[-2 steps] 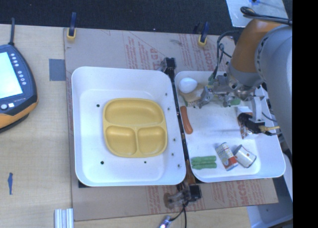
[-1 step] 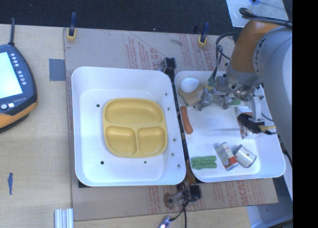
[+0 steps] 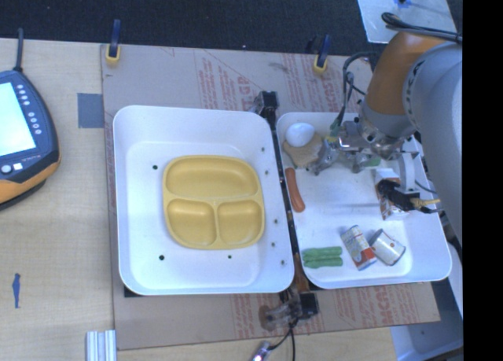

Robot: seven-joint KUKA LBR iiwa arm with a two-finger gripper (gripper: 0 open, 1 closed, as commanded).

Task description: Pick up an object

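At far left on the surface [image 3: 63, 273], a grey-and-orange handheld pendant [image 3: 23, 135] with a lit screen. Next, the left bin [image 3: 134, 273], holding a yellow divided plate [image 3: 212, 200] with three compartments, roughly centred. Along the seam between the bins, an orange sausage-shaped piece [image 3: 295, 189] lying lengthwise at the left edge of the right bin [image 3: 428, 269]. Near that bin's far left corner, a white egg-like object [image 3: 299, 134] resting on a tan piece. At the near edge, a green ridged item [image 3: 322, 256], then a small red-and-white carton [image 3: 357, 246] touching a grey metallic packet [image 3: 387, 247]. Above the right bin's far half, the pincer [image 3: 343, 156], low beside the egg-like object; open or clenched, cannot tell. Nothing seen between its tips. At far right, the grey arm [image 3: 428, 92] with its orange band.
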